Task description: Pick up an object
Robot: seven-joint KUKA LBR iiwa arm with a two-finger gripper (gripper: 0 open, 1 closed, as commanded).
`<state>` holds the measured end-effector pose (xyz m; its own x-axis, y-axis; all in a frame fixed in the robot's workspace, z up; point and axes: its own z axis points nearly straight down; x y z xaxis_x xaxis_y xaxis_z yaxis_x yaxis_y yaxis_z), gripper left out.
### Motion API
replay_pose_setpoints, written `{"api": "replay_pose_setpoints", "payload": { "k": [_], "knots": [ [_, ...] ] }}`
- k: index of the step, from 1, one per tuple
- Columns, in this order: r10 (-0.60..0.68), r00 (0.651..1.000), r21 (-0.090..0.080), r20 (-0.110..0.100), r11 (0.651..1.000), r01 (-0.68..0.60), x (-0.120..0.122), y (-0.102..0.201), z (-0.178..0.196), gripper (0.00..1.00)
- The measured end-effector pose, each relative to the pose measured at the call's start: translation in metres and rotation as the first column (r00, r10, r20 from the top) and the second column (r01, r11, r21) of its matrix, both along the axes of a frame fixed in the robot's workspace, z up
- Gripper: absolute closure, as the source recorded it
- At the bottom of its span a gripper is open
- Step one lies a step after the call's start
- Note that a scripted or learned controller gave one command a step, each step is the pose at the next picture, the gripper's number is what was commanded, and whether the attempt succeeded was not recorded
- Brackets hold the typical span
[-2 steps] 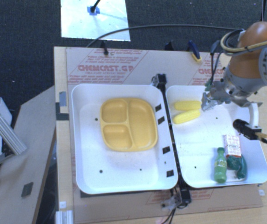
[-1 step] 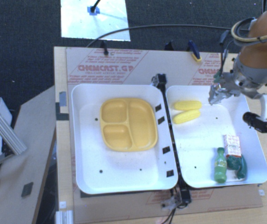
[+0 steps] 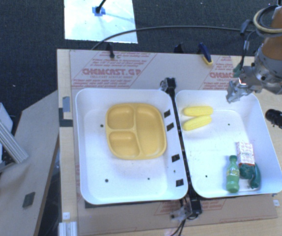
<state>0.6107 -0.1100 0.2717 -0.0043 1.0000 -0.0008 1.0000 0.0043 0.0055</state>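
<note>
The gripper (image 3: 235, 93) hangs over the right bin's (image 3: 214, 181) far right corner; whether it is closed cannot be told. Two corn cobs (image 3: 197, 117) lie just to its left, long axes running left-right, nearest for picking.

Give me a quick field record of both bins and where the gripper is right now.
left bin: holds a yellow divided plate, lying flat
right bin: two yellow corn cobs side by side near the far left corner; green bottle, small carton and teal object clustered near the front right corner
gripper: over the right bin's far right corner, nothing seen between its fingers
finger state: cannot tell
</note>
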Motion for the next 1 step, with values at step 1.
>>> {"api": "replay_pose_setpoints", "payload": {
  "k": [1],
  "knots": [
    [0.006,1.0,0.002,-0.004,1.0,-0.006,0.0126,0.0555,-0.0183,1.0]
  ]
}}
